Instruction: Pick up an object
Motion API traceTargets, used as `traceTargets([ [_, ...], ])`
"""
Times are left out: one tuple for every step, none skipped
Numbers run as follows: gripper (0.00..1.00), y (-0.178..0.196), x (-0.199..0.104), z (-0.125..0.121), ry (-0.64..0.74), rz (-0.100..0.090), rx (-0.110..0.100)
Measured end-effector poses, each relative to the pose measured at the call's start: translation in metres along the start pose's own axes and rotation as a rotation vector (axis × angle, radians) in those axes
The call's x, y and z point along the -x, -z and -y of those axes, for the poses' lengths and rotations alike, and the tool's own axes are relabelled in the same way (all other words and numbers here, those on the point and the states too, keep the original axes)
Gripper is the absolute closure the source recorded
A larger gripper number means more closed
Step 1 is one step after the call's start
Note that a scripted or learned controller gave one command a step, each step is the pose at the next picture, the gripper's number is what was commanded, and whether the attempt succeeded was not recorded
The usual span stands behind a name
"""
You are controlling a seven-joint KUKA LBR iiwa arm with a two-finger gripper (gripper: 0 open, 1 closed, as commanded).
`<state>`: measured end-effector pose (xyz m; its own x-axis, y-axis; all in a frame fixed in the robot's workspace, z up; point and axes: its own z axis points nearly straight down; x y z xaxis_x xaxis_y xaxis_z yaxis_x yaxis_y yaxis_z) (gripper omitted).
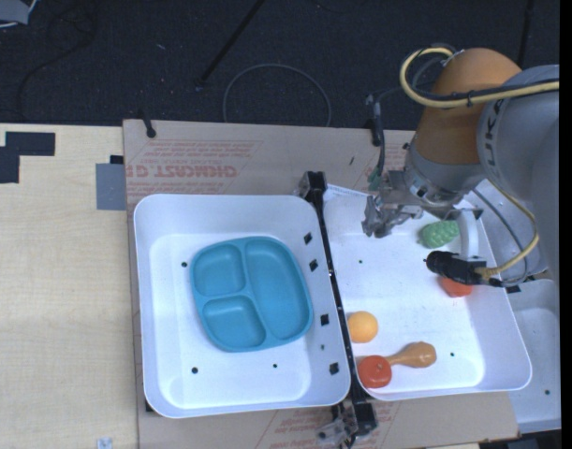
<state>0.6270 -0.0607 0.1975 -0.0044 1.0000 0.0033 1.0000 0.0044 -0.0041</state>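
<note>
Two bins: gripper (383,221) hangs over right bin (510,363) top-left corner, nothing between fingers; spread or not, can't tell. Nearby green toy (439,233), red piece (457,287), orange ball (361,326), tan-and-red maraca (398,361). Left bin (164,251): blue divided plate (251,293).

Grey arm (524,129), orange wrist band, yellow cable loop, dark metal fingers (381,221).

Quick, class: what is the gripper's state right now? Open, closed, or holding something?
Gripper: over the back of the right bin, nothing visibly in it; open or closed cannot be told.
</note>
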Motion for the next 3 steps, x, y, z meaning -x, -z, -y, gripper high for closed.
traceTargets([
  [1.00,-0.005,-0.049,0.009,0.000,0.001,-0.001],
  [1.00,-0.005,-0.109,0.014,0.000,0.001,-0.001],
  [1.00,0.008,-0.159,0.031,0.000,0.001,-0.001],
])
